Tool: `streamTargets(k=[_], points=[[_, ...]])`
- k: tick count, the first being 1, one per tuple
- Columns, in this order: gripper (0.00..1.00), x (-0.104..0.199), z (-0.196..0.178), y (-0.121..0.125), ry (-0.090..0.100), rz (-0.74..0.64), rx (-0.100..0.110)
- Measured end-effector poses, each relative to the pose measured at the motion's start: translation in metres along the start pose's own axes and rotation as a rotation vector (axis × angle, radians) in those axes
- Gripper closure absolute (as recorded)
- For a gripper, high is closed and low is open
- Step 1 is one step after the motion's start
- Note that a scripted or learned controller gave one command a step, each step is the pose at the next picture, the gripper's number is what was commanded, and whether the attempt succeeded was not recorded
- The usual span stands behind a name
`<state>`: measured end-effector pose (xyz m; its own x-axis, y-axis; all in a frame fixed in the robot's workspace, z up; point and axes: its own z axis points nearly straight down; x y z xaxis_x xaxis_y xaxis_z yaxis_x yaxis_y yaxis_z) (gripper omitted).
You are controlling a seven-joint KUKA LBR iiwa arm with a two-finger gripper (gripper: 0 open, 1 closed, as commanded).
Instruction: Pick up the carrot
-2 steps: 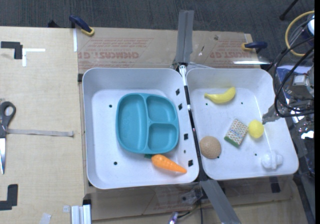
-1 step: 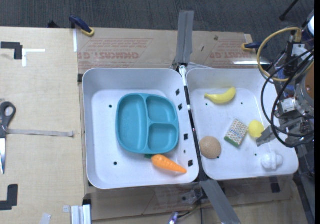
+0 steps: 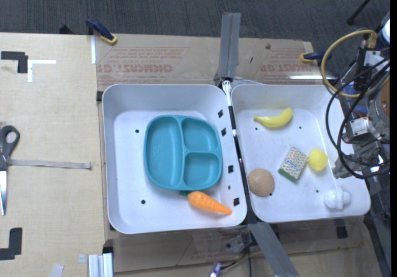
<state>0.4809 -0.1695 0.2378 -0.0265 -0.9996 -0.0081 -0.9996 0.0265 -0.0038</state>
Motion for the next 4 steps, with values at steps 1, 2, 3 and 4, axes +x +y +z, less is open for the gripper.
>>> streamTargets(k=[1, 2, 3, 4], points=[[1.00, -0.005, -0.018, -0.005, 0.002, -0.526, -0.004], [1.00, 0.041, -0.021, -0.003, 0.001, -0.762, -0.004], [1.00, 0.041, -0.030, -0.012, 0.002, -1.106, -0.002], [1.00, 0.050, -0.033, -0.037, 0.004, -1.397, 0.004]])
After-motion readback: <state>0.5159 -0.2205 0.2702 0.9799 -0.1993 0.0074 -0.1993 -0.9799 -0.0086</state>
